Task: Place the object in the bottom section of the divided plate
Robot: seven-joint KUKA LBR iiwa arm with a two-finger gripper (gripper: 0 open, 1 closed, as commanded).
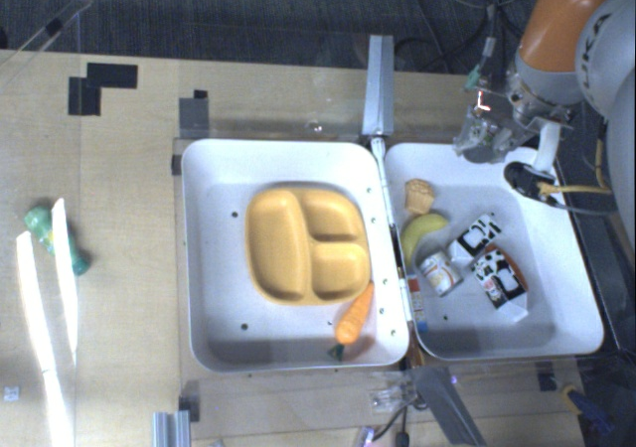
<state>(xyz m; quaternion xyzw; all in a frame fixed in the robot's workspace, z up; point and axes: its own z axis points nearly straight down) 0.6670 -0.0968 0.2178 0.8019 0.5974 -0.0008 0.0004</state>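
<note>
Camera view: 2 white bins side by side, left bin (214, 336) holds the yellow divided plate (303, 241) with all 3 sections bare, and a carrot (355, 316) lies in that bin just off the plate's lower right corner, touching or nearly touching its rim. Right bin (566, 326) holds a tan lump (419, 196), a green fruit (422, 230), a small jar (438, 272) and 2 black-and-white boxes (491, 261); which one is the object, cannot tell. Gripper (485, 140) hangs over the right bin's top edge, well apart from the plate, its grip state impossible to tell and nothing seen in it, so I judge placing not done, pick and carry both left.
</note>
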